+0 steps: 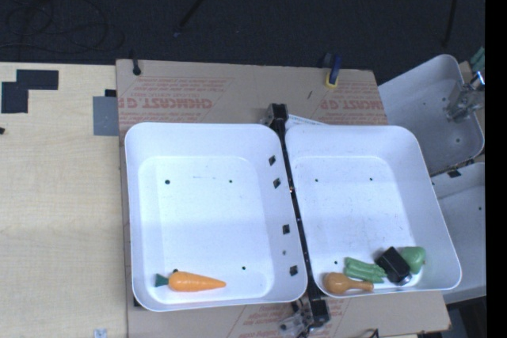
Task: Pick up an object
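Observation:
An orange toy carrot (196,282) with a green top lies along the near wall of the left bin (142,170). In the near right corner of the right bin (420,162) several things sit bunched together: an orange gourd-shaped piece (345,284), a green pod (364,271), a black block (394,265) and a green lump (413,256). The grey arm (428,111) hangs beyond the right bin's far right corner. My gripper (466,95) is a small blurred shape at its end, well away from every object.
Both bins rest on a brown cardboard sheet (238,95) over a pale wooden bench (55,202). A black clip strip (285,194) joins the bins at the middle. A blue and yellow clamp (333,71) stands on the cardboard's far edge.

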Controlling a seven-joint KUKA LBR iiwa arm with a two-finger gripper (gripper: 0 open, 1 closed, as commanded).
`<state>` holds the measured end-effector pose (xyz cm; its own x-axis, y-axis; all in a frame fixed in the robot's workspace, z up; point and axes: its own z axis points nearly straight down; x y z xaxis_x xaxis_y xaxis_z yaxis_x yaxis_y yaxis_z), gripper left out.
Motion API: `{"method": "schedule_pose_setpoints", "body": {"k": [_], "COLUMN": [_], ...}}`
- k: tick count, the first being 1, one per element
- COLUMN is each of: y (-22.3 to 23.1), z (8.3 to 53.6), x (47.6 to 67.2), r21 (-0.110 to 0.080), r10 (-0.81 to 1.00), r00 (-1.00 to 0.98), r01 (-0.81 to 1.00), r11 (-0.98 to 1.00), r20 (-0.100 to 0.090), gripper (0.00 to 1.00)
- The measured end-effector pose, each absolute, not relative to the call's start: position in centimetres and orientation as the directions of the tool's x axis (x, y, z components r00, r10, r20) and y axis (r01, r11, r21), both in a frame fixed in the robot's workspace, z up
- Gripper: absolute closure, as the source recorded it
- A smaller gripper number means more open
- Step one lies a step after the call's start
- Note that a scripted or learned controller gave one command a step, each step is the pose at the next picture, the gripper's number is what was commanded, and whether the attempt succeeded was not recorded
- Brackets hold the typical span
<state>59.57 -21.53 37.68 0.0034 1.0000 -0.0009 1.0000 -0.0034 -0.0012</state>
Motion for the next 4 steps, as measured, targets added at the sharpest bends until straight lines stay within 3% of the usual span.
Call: {"method": "schedule_pose_setpoints", "body": {"k": [1, 2, 3, 4], "y": [-15.5, -21.7, -15.0, -21.7], "z": [40.0, 37.7, 37.6, 36.7], "x": [57.9, 55.5, 54.4, 50.7], "r21": [-0.002, -0.005, -0.003, -0.004], "r10": [1.000, 1.000, 1.000, 1.000], "r00": [-0.004, 0.005, -0.005, 0.006], "r01": [1.000, 1.000, 1.000, 1.000], "r11": [0.004, -0.005, 0.005, -0.006], "r20": [0.002, -0.001, 0.003, -0.001], "gripper": [1.00, 1.00, 1.00, 1.00]}}
